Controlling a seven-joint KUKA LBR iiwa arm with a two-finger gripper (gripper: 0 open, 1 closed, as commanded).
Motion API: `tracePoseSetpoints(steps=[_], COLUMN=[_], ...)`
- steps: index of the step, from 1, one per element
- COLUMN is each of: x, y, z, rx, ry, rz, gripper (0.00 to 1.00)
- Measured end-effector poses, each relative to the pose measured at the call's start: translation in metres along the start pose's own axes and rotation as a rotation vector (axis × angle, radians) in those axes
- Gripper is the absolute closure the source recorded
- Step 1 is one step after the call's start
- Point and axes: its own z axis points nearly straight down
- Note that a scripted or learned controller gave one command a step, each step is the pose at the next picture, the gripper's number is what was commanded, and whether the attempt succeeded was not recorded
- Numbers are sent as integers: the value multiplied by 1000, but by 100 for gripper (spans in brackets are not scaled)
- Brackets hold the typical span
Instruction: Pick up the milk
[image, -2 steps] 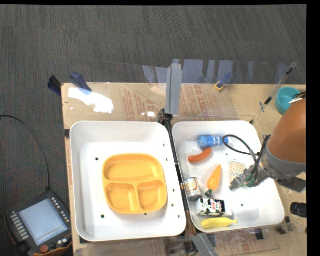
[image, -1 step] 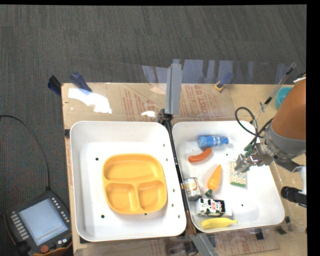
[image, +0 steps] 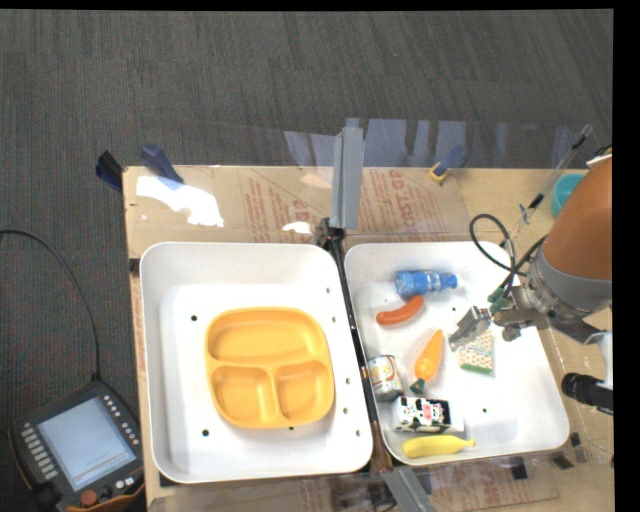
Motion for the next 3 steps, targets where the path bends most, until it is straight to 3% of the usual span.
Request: tracePoseSetpoints(steps=[1,2,3], x=[45,48,45], y=[-11,-25,-40], z=[117,117,118], rx=[-6,-11,-8], ry=[-11,-19,-12], rz=[8,-131,-358], gripper=[0,0,0])
